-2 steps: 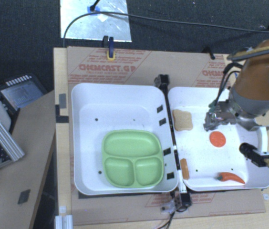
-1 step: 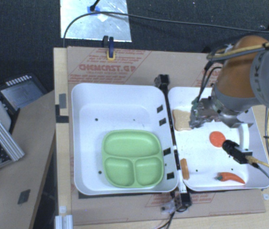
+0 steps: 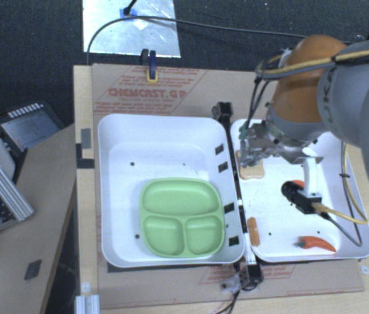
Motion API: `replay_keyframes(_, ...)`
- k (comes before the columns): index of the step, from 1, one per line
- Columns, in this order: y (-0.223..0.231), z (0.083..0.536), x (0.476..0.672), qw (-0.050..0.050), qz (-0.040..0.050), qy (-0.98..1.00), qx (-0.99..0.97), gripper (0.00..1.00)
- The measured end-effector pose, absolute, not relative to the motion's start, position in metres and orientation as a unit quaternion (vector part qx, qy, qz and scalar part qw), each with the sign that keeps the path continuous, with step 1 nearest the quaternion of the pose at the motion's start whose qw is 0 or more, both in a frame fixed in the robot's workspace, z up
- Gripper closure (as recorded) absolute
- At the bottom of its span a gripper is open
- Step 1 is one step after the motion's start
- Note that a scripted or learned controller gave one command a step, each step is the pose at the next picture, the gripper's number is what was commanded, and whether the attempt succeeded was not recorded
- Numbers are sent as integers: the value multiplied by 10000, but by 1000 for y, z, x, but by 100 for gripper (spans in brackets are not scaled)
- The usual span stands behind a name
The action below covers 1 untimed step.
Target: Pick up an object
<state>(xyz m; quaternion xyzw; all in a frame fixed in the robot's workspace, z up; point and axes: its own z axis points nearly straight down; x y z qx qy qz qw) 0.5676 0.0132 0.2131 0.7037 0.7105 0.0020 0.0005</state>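
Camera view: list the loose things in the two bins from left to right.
Green divided plate → small orange strip → orange carrot-shaped piece. The tan piece near the end effector shares the strip's column, so it is left out.

A clamp [image 3: 150, 67] grips printed cardboard [image 3: 171, 91] near a silvery sheet [image 3: 155, 12].

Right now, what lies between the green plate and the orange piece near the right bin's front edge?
The bins' adjoining walls and a small peach stick lying in the right bin, seen in the camera view.
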Motion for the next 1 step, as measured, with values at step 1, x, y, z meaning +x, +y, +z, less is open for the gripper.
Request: replay_keyframes(1,69,218,563,-5,14,7108,7034,100)
